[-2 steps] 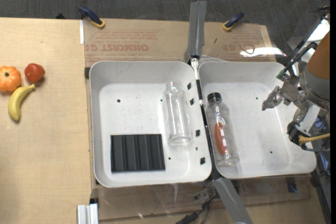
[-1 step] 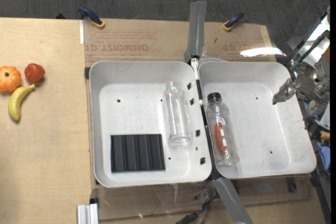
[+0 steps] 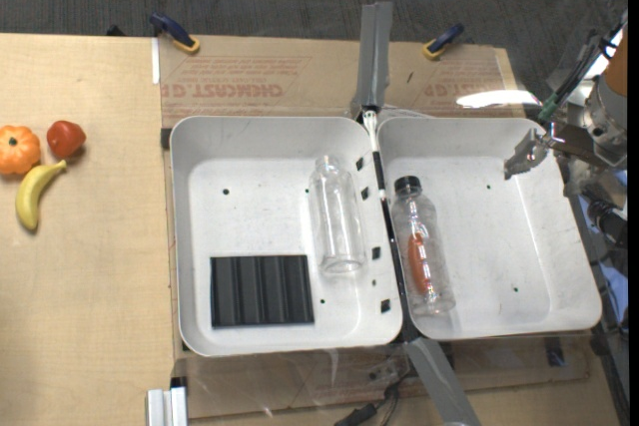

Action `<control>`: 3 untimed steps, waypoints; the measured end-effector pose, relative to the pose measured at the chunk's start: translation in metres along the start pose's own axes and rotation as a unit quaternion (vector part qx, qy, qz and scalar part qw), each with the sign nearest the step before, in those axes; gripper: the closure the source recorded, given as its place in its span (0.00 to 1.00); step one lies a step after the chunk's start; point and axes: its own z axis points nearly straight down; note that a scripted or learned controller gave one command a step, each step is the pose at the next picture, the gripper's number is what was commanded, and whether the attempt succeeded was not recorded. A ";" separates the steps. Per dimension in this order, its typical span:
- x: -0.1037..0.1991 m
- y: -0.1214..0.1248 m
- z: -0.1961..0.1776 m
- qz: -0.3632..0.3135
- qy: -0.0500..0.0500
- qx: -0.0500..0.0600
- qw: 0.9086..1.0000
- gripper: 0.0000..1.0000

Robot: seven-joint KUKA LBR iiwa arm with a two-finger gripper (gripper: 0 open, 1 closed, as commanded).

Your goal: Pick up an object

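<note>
A clear plastic bottle with a black cap and an orange-red label (image 3: pixel 419 249) lies lengthwise along the left wall of the right bin (image 3: pixel 519 314). In the left bin (image 3: pixel 190 214) a clear capless bottle (image 3: pixel 336 214) lies near the right wall, and a black ribbed slab (image 3: pixel 262 291) lies flat at the front. My gripper (image 3: pixel 527 155) hangs over the right bin's far right corner, well to the right of the capped bottle, with nothing visible between its fingers.
On the wooden bench at the far left sit an orange (image 3: pixel 17 151), a red fruit (image 3: pixel 66 138) and a banana (image 3: pixel 32 195). Cardboard with two clamps (image 3: pixel 176 33) lies behind the bins. The arm's body (image 3: pixel 604 125) and cables stand at the right edge.
</note>
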 end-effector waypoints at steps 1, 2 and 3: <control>-0.026 -0.025 0.028 0.161 0.000 0.002 0.987 0.00; -0.071 -0.017 -0.016 0.143 0.000 0.000 0.990 0.00; -0.073 -0.042 0.114 0.183 0.001 0.003 0.983 0.00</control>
